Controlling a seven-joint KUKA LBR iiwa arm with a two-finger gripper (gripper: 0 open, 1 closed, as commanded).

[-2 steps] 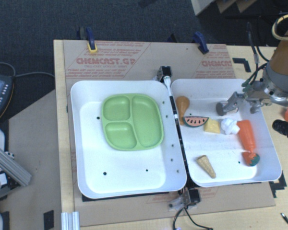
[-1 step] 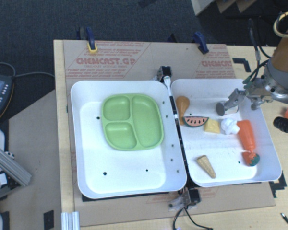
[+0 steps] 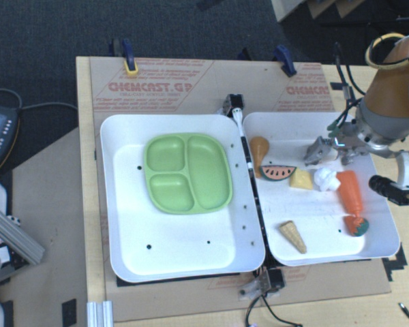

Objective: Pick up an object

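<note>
Arm (image 3: 390,87) came in from the right, hanging over the upper right part of the right bin (image 3: 279,247). Tool (image 3: 330,157) sat low over that bin's far side, just above a crumpled white thing (image 3: 325,179). Couldn't tell whether the tool was released or clenched; nothing visibly gripped.

Right bin contents, all lying on the bin floor:
- pear-shaped brown toy (image 3: 259,148) near the left wall
- watermelon slice (image 3: 277,173) just below it
- yellow wedge, cheese-like (image 3: 300,180), beside the watermelon and touching or nearly touching the white thing
- toy carrot (image 3: 352,199) lying lengthwise, its green top toward the near right corner, just right of the white thing
- waffle cone (image 3: 293,236) alone, toward the near edge

Left bin (image 3: 123,251) held a green divided plate (image 3: 189,173), three compartments, flat, in the far half.

Both bins sat side by side on a brown board on the table (image 3: 157,80), clamped at the far edge with a blue clamp (image 3: 129,54) and another (image 3: 285,58).
</note>
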